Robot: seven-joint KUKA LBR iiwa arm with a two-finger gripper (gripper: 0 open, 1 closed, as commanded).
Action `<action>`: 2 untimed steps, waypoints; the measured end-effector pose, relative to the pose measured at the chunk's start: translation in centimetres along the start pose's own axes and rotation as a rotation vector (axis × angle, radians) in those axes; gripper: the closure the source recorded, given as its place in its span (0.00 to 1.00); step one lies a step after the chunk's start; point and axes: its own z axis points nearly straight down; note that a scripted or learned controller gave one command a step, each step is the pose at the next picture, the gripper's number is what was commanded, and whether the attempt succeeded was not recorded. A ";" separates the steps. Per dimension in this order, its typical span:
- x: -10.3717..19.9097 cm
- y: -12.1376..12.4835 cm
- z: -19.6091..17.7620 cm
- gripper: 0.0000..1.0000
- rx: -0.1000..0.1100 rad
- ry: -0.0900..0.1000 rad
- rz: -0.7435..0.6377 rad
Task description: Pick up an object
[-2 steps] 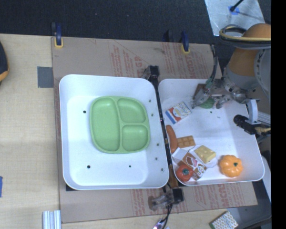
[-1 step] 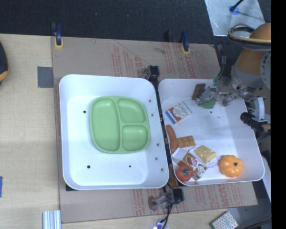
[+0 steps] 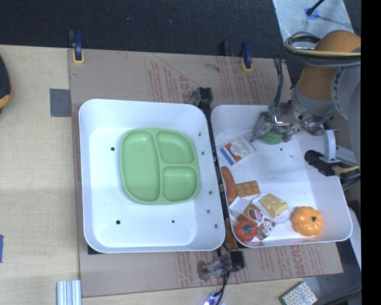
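Note:
My gripper point(image 3: 276, 129) hangs low over the far end of the right bin point(image 3: 317, 183), with the grey arm and its orange band behind it at the right. A small green object point(image 3: 274, 138) lies right under the gripper; I cannot tell whether it is touched or held. Nearer the front of that bin lie an orange pumpkin point(image 3: 307, 221), a yellow cheese block point(image 3: 273, 204), a red tomato point(image 3: 244, 229), a brown waffle piece point(image 3: 247, 188), a sausage point(image 3: 227, 182) and a small white carton point(image 3: 238, 149).
The left bin point(image 3: 101, 170) holds a green divided plate point(image 3: 159, 165). A printed packet point(image 3: 259, 217) lies between the tomato and the cheese. A black part point(image 3: 322, 162) juts over the right bin's right wall. Clamps hold the cardboard at the far edge.

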 end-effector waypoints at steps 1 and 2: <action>-4.3 0.0 -0.6 0.00 -0.004 -0.002 0.006; -4.2 0.0 -1.7 1.00 -0.002 -0.002 0.001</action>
